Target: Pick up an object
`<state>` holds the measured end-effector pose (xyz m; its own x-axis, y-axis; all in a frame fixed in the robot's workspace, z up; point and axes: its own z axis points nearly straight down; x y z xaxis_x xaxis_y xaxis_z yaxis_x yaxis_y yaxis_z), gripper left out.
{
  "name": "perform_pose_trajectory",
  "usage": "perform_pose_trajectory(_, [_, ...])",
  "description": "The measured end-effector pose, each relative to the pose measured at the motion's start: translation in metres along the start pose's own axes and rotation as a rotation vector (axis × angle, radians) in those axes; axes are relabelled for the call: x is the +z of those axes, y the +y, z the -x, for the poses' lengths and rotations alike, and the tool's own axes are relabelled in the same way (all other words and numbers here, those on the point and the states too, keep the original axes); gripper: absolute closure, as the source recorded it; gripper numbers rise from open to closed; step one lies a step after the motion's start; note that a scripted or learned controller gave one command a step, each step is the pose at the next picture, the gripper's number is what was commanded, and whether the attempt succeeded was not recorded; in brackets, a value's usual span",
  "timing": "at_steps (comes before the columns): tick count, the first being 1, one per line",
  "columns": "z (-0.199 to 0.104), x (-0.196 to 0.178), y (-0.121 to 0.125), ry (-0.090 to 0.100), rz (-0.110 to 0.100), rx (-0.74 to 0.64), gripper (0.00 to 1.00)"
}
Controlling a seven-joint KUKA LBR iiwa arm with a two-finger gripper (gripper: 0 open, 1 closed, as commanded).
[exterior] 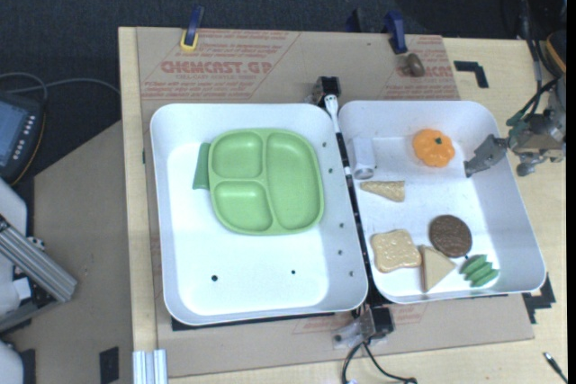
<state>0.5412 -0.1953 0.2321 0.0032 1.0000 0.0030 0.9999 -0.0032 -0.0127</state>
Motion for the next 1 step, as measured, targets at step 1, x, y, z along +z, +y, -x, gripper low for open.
perform_pose_trajectory(1, [-0.0003, -0.0070, 0.0026, -0.003, 0.013, -0.003, 0.00])
